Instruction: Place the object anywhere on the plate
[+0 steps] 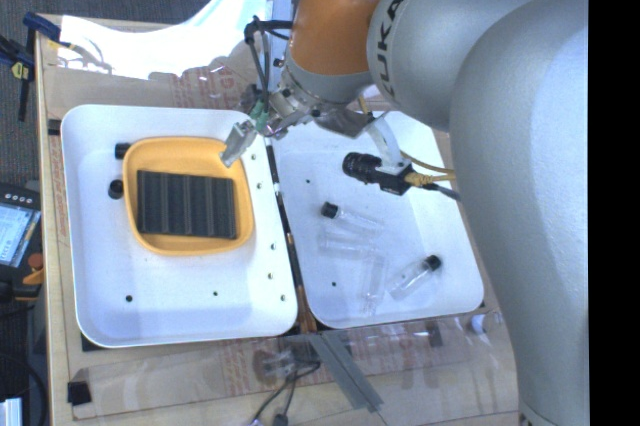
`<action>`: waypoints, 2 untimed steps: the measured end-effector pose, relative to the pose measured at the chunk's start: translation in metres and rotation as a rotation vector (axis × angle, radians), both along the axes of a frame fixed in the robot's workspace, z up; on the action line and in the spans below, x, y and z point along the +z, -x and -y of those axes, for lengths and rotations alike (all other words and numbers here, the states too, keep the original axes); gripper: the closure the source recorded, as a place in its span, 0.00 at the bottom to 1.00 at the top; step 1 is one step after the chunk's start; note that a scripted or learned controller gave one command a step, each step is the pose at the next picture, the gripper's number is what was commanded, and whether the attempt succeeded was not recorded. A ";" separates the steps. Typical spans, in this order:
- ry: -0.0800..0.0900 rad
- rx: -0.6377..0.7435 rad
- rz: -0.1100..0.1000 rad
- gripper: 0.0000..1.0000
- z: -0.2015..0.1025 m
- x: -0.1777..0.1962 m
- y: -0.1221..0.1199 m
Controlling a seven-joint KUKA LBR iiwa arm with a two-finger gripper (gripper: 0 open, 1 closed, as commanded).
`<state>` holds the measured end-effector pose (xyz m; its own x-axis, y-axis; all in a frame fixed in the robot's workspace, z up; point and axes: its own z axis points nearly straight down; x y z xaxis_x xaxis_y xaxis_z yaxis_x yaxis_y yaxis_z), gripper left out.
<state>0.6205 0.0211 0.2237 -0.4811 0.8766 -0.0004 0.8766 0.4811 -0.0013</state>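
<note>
Clear plastic vial [416, 276], black cap, in right bin [455, 244]; end effector [240, 140] grip state unclear.

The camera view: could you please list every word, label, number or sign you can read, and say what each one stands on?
"KUKA": dark letters running up the grey casing of the arm, just right of its orange band.
Small screen at the left edge: lit, but its content is too small and blurred to read.
The yellow plate and the white bins bear no readable text.
</note>
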 end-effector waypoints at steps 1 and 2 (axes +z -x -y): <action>0.001 -0.002 -0.002 0.00 -0.024 0.024 0.028; 0.000 0.006 -0.004 0.00 -0.018 0.039 0.042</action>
<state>0.5786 0.0389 0.2626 -0.4862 0.8739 0.0019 0.8738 0.4862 -0.0049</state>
